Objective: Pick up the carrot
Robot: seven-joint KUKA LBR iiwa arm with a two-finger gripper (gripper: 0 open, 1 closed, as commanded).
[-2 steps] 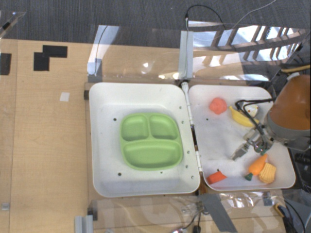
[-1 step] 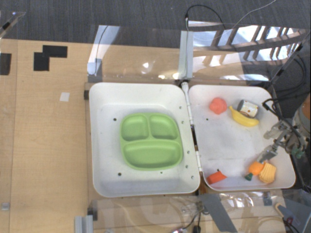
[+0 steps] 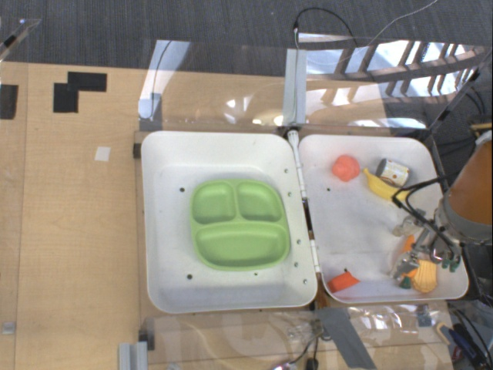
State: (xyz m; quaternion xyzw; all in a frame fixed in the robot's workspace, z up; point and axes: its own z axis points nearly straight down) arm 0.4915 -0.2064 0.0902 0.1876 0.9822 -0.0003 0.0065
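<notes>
Two shallow white plastic bins sit side by side on a wooden bench: the left bin (image 3: 166,206) holds a green three-compartment plate (image 3: 239,224), and the right bin (image 3: 354,230) holds a round salmon-pink ball (image 3: 347,168), a yellow banana (image 3: 379,185) beside a small white and brown box (image 3: 394,173), and an orange-red wedge (image 3: 343,280) near the front wall. The grey arm's two-finger gripper (image 3: 412,257) is low in the right bin's front right corner, over a cluster with a thin orange carrot (image 3: 409,245) and a yellow-orange lumpy piece (image 3: 424,277); the gripper seems to touch the cluster, though how far its jaws are spread cannot be told
</notes>
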